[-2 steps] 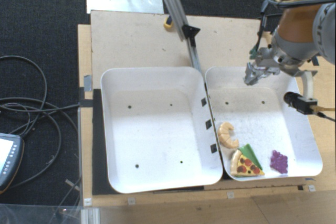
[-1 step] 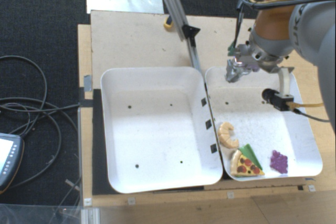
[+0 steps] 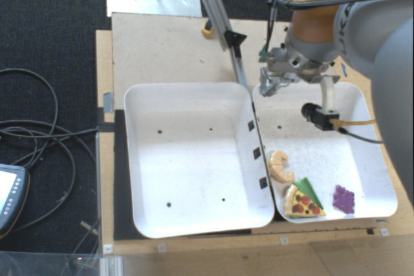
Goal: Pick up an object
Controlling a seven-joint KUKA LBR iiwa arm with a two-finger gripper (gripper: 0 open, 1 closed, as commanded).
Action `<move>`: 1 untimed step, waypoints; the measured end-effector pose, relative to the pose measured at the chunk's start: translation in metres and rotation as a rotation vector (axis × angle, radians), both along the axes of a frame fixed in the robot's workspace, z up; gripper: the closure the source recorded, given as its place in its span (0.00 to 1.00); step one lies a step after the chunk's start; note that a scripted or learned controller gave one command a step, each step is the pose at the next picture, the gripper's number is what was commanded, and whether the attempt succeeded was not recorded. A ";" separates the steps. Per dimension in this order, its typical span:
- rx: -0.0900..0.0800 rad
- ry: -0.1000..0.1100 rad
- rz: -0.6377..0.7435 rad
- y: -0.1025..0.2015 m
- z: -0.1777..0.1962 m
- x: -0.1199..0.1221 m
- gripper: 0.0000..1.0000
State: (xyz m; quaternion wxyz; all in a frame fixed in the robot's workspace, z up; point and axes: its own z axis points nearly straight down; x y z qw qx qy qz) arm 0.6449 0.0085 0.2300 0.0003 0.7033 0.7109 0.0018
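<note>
Croissant is lying in the right bin by the divider, long axis running up-down, curve bulging rightward. Pincer is hovering well above it near the bin's far-left corner; its opening I cannot tell.

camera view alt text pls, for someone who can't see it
A grey robot arm with an orange band reaches in from the right, its gripper hanging over the far left corner of the right white bin. At that bin's near end lie a croissant, a pizza slice and purple grapes; the left white bin sits beside it.
</note>
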 end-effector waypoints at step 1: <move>0.000 0.000 0.001 0.059 -0.005 0.009 1.00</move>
